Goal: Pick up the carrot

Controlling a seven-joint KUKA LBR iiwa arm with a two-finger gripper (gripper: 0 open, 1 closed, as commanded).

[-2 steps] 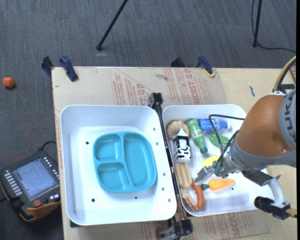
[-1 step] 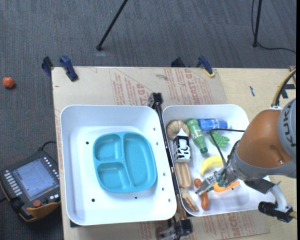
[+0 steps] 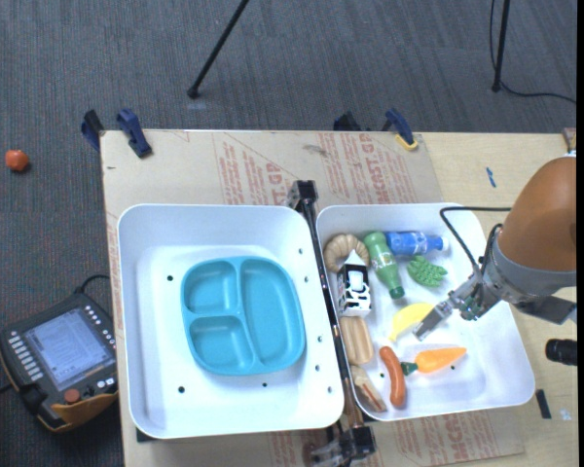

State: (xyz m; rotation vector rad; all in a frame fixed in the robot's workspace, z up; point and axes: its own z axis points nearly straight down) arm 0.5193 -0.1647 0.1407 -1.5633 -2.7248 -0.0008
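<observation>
The carrot (image 3: 436, 360), orange with a green top on its left end, lies in the right bin (image 3: 506, 382) near the front. My gripper (image 3: 436, 319) hangs just above and behind it, over the gap between the carrot and a yellow banana (image 3: 409, 319). Its fingers look slightly apart with nothing between them. The arm comes in from the right, its orange band above the wrist.
The right bin also holds a red sausage (image 3: 393, 376), a green bottle (image 3: 384, 264), a blue bottle (image 3: 414, 242), a green leafy piece (image 3: 426, 271), a black-and-white carton (image 3: 354, 290) and bread pieces (image 3: 356, 339). The left bin (image 3: 146, 290) holds a blue divided plate (image 3: 243, 314).
</observation>
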